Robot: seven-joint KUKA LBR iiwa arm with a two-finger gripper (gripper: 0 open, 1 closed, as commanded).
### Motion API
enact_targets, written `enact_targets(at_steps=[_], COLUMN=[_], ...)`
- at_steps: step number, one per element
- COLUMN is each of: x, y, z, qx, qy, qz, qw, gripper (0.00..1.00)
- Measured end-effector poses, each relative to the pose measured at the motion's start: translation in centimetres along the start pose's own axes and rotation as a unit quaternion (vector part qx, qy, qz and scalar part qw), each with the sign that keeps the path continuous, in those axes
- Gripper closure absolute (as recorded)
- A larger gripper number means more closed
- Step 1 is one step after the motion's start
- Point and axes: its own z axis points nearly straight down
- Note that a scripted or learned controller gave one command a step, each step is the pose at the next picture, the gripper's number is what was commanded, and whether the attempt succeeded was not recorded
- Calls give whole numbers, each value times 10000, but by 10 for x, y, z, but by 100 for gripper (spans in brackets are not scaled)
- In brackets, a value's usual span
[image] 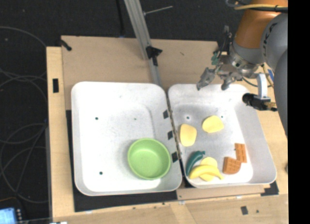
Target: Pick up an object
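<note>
Two-finger gripper [212, 85] on the grey arm with the orange band [252, 27]: spread wide, clasping nothing, hanging above the far rim of the shallow white plastic right-hand bin [242, 121], toward that rim's middle. Whether touching the rim or clear of it, impossible to tell from this slant.

Inside that bin, going outward from the gripper: first a pale yellow rounded flat piece [212, 124], lying near the bin's centre, apart from every wall. Next a second pale yellow rounded piece [188, 134], just beside the bin's left wall, near the first but not touching it. Farther toward the bin's near rim, a dark green curved piece [194, 157], close to the left wall and touching a bunch of yellow toy bananas [206, 171] lying at the near rim. To the right of those, still in the bin's near half, a small orange ridged block [240, 152] and a larger orange waffle-patterned block [231, 166], just beside one another; contact between them unclear.

Outside the bin: against its left wall, a matching shallow white left-hand bin [106, 121]. In it, a light green round plastic bowl [149, 158], upright, mouth up, just past the right-hand bin's left wall and level with its near half. Beyond the right-hand bin's far left corner, a slanted grey metal rail [137, 20]. Under both bins, a tan board [97, 58].
</note>
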Motion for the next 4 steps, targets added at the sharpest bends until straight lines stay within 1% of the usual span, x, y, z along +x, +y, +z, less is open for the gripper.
enact_targets(at_steps=[1, 2, 3, 4], x=[-1, -9, -10, -11], y=[0, 3, 2, 4], z=[0, 59, 107, 92], qx=[3, 22, 20, -10], qy=[-7, -4, -5, -18], qz=[-2, 15, 7, -2], qw=[10000, 10000, 10000, 10000], gripper=[0, 0, 0, 100])
